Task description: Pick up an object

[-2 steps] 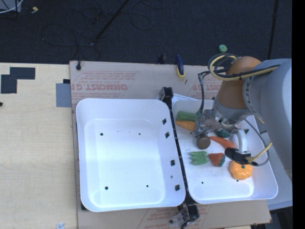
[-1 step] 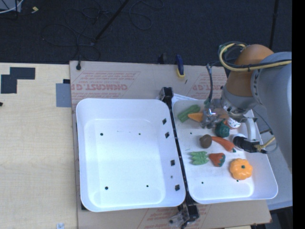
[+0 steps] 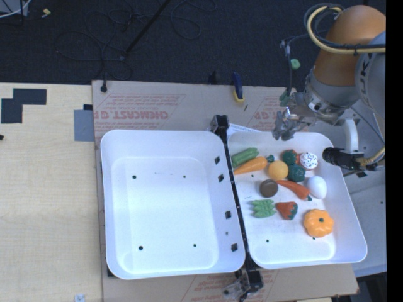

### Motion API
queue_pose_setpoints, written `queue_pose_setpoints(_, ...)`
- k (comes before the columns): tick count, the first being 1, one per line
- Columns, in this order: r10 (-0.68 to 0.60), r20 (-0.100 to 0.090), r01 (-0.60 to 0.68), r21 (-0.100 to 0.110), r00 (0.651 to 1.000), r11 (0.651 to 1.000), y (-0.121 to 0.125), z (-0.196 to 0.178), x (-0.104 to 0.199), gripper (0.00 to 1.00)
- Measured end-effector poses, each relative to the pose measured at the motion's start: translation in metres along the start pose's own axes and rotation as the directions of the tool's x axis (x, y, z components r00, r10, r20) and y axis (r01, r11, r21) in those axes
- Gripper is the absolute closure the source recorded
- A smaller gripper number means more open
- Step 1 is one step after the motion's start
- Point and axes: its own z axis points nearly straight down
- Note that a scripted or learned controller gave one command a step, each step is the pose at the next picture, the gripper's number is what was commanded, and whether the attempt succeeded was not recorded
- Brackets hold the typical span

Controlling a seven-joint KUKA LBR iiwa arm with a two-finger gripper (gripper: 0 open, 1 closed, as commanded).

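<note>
My gripper (image 3: 286, 129) hangs above the far edge of the right bin (image 3: 296, 247), with nothing visible between its fingers. Just below it in that bin lie several toy foods: a green pickle (image 3: 244, 155), an orange carrot (image 3: 251, 165), a yellow lemon (image 3: 278, 170), a dark green piece (image 3: 291, 160), a white speckled ball (image 3: 308, 161), a brown ball (image 3: 269, 187), a white egg (image 3: 317, 186), a red-orange carrot (image 3: 294, 189), a green leafy piece (image 3: 263, 207), a red pepper (image 3: 286, 210) and an orange pumpkin (image 3: 317, 223).
The left bin (image 3: 164, 206) sits beside the right one, joined by a black clip strip (image 3: 228, 187). Both rest on a cardboard sheet (image 3: 157, 109). The toys cluster in the right bin's far half.
</note>
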Motion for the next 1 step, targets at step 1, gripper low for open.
queue_pose_setpoints(1,0.006,-0.001,-0.006,0.023,1.000,1.000,-0.0392,0.1011,-0.0061,1.00)
